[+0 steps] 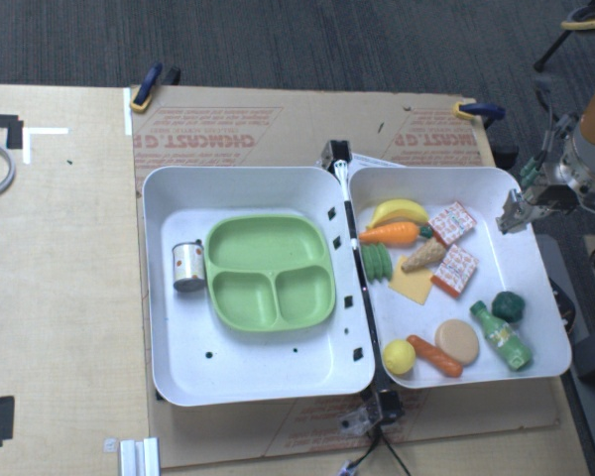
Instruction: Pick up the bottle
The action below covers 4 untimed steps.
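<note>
Brown cardboard sheet under the bins: red print, upside down, reads "CHEMAST GP" near far-left edge; repeated far right, illegible.

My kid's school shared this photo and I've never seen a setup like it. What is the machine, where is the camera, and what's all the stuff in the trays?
One camera looks down at a slant on a bench with two shallow white bins. At the right edge is a robot arm; its gripper hovers over the right bin's rim, holding nothing. That bin holds toy food: a banana, a carrot, a lemon and the green bottle it is meant to pick up. The left bin holds a green divided plate and a small can.
</note>
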Tool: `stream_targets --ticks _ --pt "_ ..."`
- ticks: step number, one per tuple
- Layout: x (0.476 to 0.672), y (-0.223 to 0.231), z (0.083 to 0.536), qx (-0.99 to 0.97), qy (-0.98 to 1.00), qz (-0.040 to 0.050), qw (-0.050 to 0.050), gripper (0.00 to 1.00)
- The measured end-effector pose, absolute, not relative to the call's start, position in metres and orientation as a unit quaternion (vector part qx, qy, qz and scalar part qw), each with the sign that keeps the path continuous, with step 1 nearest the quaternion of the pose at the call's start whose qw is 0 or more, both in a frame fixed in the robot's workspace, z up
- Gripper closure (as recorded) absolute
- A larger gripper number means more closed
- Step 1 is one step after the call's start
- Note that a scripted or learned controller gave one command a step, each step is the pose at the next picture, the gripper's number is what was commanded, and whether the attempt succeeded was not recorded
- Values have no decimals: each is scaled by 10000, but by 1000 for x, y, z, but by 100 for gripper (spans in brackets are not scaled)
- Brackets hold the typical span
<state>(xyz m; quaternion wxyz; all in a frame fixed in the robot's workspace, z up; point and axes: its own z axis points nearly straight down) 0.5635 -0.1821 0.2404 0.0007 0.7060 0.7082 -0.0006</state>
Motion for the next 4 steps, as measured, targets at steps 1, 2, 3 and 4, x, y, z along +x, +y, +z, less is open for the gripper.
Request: stream_targets --ticks 1,2,3,4 --pt "477 -143 233 7439 6683 -5 -3 100" --pt "477 -71 244 7598 6502 -7 -3 100" --pt "477 41 235 8747 4847 -15 -4 100" --pt "477 146 218 8394 5435 -17 -1 100"
